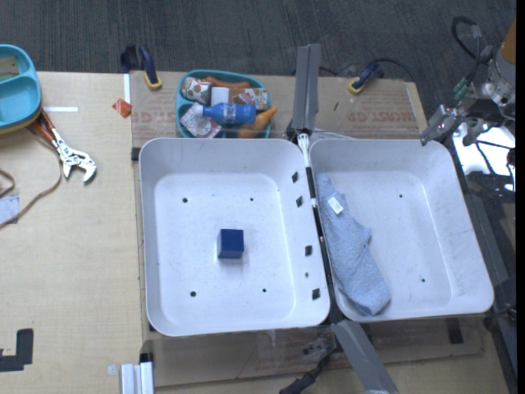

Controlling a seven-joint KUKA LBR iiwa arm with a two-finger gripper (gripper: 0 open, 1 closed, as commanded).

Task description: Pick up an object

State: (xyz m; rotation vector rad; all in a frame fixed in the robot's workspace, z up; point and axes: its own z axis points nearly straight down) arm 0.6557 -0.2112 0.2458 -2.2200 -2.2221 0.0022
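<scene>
In the camera view, you are looking down on two white bins sitting side by side on the bench, and the arm is reaching in at the upper right corner, outside the bins. The pincer [443, 125] is hanging just past the far right corner of the right bin [443, 220], above its rim; it is too small and cluttered with cables for you to tell whether it is released or clenched, and nothing is showing between its tips. The things you could be going for are lying away from it, toward the near left. The grey cloth [354, 253] is the closer one: it is lying against the left wall of the right bin, its long axis running from the far side toward the near edge, slanting slightly rightward as it comes down. The blue block [231, 243] is sitting farther off, near the middle of the left bin [164, 220], standing apart from every wall. So the coming move is, in my judgement, turning on a travel leftward and toward the near edge, short to the cloth, about twice as long to the block, crossing the divider between bins. The teal container [223, 105] of odds and ends beyond the left bin is lying outside both.
</scene>
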